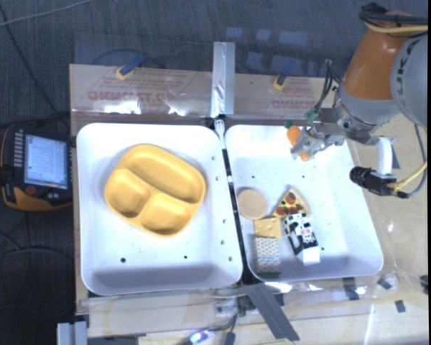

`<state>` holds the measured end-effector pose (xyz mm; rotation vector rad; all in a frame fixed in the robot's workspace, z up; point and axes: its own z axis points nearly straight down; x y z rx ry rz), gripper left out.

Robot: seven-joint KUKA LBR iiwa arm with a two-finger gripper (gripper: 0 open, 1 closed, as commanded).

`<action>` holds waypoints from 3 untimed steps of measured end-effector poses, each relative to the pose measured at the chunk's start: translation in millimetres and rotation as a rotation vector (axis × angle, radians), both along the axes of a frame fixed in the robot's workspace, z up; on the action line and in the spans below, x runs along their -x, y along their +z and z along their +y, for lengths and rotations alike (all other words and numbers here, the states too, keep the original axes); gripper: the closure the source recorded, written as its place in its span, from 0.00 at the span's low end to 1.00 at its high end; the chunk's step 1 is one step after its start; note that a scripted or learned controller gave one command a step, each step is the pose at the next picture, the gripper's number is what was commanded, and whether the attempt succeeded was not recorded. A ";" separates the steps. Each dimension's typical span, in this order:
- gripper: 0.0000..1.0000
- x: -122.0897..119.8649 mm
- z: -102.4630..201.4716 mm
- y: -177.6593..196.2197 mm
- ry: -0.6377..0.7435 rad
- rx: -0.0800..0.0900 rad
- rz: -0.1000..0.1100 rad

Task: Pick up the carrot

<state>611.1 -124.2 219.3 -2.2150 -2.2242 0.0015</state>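
A yellow divided plate [154, 189] is noted in the left bin [93, 264]. In the right bin [359, 254], toy foods are grouped near the front: a round cookie [252, 203], a pizza slice [292, 203]. At the back of that bin, an orange carrot [296, 136] is seen touching the hand [307, 144], at its left side. Whether the carrot is held cannot be told; the long axis is hidden. The carrot is judged within immediate reach.

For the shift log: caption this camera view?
Gripper at orange carrot near right bin's far edge.
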 end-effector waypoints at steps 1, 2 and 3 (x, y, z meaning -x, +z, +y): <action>0.00 -50.4 -39.8 -5.9 -0.037 0.000 0.030; 0.00 -44.6 -8.5 3.8 -0.156 0.001 0.001; 0.00 -57.6 -61.0 90.6 -0.064 0.005 -0.003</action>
